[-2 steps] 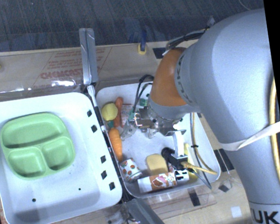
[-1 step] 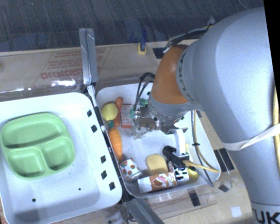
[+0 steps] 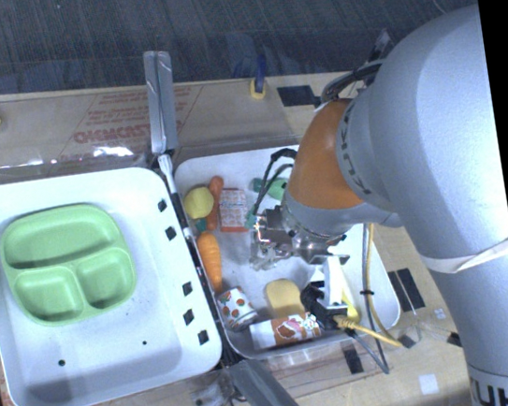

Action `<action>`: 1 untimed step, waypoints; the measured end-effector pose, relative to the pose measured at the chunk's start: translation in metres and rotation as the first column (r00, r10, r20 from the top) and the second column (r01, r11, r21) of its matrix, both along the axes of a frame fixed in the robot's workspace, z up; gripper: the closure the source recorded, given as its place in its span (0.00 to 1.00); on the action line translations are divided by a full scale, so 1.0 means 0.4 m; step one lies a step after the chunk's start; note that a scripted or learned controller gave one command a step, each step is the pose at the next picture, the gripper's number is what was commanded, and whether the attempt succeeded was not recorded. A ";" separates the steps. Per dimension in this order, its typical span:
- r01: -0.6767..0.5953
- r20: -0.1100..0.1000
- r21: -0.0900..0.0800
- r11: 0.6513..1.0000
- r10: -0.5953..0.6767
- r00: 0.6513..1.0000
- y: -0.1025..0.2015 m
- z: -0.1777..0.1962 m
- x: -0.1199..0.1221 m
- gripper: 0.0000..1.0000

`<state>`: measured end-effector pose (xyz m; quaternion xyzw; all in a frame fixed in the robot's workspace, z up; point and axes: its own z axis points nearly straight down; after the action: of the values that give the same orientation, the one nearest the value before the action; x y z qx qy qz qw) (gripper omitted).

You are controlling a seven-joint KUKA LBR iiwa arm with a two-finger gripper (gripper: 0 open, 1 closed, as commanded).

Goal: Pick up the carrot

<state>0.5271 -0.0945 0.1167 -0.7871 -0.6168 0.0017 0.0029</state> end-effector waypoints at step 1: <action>0.240 0.000 -0.001 0.971 -0.240 0.971 -0.002 -0.064 -0.070 1.00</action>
<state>0.4991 -0.0953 0.0910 -0.8560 -0.5170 0.0017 0.0027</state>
